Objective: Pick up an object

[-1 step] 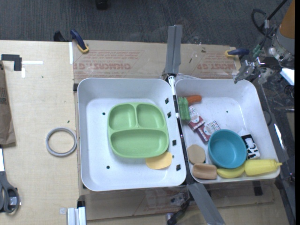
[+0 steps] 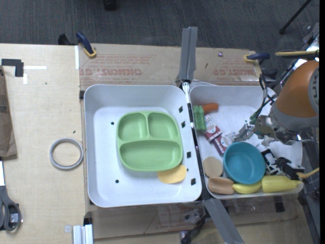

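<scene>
My gripper (image 2: 246,131) hangs over the middle of the right bin (image 2: 231,96), just above the far rim of a blue bowl (image 2: 244,162). A red and white packet (image 2: 215,136) lies just left of it, with a green packet (image 2: 198,119) and an orange carrot (image 2: 210,107) further left. Along the near edge lie a tan round piece (image 2: 213,166), a tan bread-like piece (image 2: 220,186), a yellow banana (image 2: 247,188) and a yellow block (image 2: 279,183). Nothing shows in the gripper's grasp.
The left bin (image 2: 96,151) holds a green divided plate (image 2: 150,141) and a flat yellow piece (image 2: 172,175) at its near edge. A grey ring (image 2: 66,153) and scissors (image 2: 9,212) lie on the bench to the left. The arm's orange band (image 2: 299,93) sits over the right bin's right side.
</scene>
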`<action>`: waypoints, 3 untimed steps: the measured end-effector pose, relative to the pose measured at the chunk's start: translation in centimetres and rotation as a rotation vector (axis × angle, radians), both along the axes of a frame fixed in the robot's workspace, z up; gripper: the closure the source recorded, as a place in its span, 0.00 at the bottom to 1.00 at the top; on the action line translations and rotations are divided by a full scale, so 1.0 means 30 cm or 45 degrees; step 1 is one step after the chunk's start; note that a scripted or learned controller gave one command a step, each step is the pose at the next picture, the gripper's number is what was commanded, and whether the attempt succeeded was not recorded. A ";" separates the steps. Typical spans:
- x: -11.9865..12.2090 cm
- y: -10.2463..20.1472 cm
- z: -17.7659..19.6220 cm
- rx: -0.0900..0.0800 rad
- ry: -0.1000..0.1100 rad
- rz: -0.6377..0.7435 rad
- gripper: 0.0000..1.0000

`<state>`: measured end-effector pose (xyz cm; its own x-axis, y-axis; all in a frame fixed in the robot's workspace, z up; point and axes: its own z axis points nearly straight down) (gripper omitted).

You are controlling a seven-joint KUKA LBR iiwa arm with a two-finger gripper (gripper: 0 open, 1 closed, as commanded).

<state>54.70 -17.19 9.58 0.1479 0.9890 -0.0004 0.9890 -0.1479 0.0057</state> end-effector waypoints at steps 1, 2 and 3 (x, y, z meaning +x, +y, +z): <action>0.094 0.077 0.002 -0.005 -0.003 0.259 0.00; -0.056 0.143 0.009 -0.013 -0.023 0.648 0.00; -0.040 0.145 0.049 -0.020 -0.042 0.646 1.00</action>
